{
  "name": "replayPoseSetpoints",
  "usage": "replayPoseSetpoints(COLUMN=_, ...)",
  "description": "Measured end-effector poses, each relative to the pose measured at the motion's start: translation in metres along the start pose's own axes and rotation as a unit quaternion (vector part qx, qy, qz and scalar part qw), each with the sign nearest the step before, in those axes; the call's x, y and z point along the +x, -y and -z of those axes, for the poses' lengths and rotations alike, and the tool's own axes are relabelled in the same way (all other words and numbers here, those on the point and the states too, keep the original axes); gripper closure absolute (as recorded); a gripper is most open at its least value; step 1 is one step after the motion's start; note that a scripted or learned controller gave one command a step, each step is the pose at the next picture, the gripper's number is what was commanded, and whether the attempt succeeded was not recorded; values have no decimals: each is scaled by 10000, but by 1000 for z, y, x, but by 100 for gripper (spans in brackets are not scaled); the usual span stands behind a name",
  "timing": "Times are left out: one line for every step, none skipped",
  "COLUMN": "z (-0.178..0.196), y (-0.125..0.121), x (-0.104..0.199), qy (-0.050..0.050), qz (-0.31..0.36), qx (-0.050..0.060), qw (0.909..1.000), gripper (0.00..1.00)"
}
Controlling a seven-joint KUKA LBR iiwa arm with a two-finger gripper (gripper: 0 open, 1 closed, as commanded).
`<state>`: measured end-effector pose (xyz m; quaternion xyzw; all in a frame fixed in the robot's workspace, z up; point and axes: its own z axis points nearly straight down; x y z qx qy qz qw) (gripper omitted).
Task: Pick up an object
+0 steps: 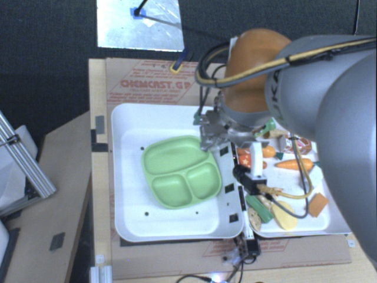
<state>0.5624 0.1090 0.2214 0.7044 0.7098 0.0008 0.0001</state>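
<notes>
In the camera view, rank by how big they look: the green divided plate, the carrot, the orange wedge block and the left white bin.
1. Left white bin
2. Green divided plate
3. Carrot, long and thin
4. Orange wedge block

The carrot and the block look close, and the arm hides part of that bin, so their order is unsure.

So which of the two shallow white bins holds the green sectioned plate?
The left white bin, holding the green three-compartment plate by itself. The right white bin has a jumble of small toy foods.
</notes>
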Motion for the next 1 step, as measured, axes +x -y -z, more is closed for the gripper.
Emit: replayPoseSetpoints(z=-3, y=-7, x=-18, qy=6, qz=-37, qx=0, qw=10000, gripper=100)
